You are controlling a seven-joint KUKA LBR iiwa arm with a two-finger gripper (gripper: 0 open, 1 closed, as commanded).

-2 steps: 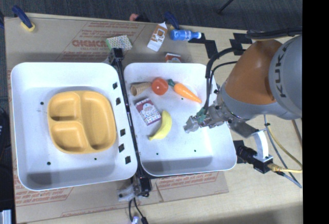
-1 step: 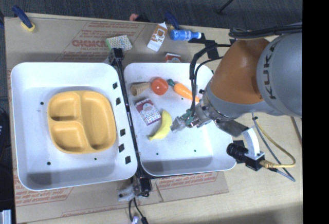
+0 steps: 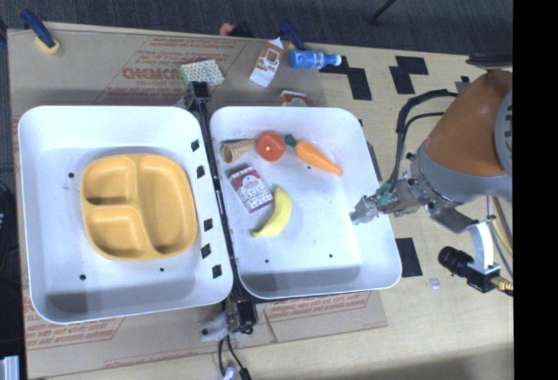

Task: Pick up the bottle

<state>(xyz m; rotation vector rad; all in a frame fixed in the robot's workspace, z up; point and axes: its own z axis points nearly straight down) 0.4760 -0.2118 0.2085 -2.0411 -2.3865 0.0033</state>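
Two white bins (image 3: 362, 269), one blue bottle (image 3: 312, 60) behind; gripper (image 3: 364, 211) state unclear.

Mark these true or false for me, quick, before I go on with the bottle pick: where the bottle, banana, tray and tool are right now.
1. The blue bottle lies inside the right bin. False: it lies on the bench beyond that bin's far edge.
2. The yellow divided tray sits in the left bin. True.
3. The banana is in the left bin. False: it is in the right bin, near the red-and-white packet.
4. The tool is at the right bin's right rim, apart from the bottle. True.
5. The carrot lies in the right bin, beside the tomato. True.
6. The tool is holding the bottle. False: the bottle lies alone on the bench.
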